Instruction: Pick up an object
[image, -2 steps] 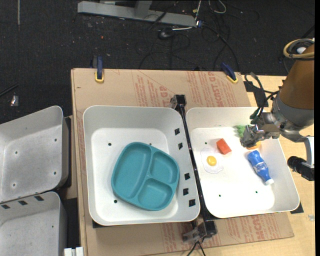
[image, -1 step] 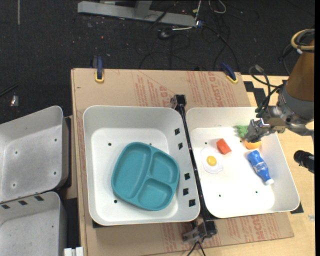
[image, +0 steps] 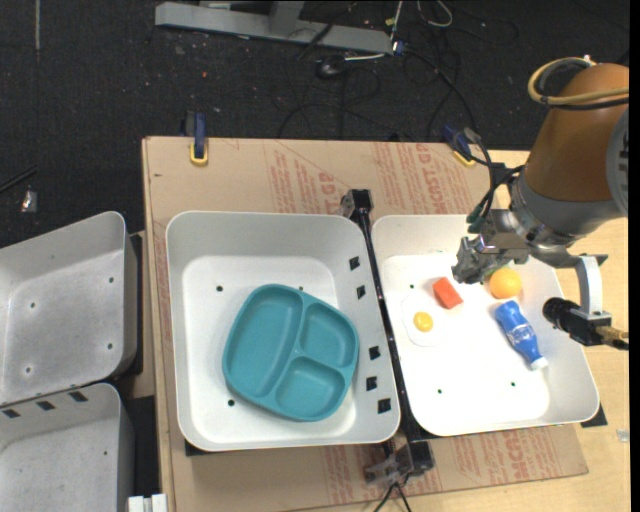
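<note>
Right now, from the camera view, I see the hand (image: 474, 262) low in the right bin (image: 570, 400), just beside the orange ball (image: 505, 283); I cannot tell its state. An orange-red block (image: 447, 293), fried egg toy (image: 424, 323) and blue bottle (image: 518, 332) lie near that ball. I judge this the approach step; next comes settling over one piece.

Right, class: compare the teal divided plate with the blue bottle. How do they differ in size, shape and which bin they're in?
The teal divided plate is much larger than the blue bottle. The plate is broad, flat and split into compartments; the bottle is slim and long, lying on its side. The plate is in the left bin; the bottle is in the right bin, near the claw. Both are bluish and lie at a slant.
</note>
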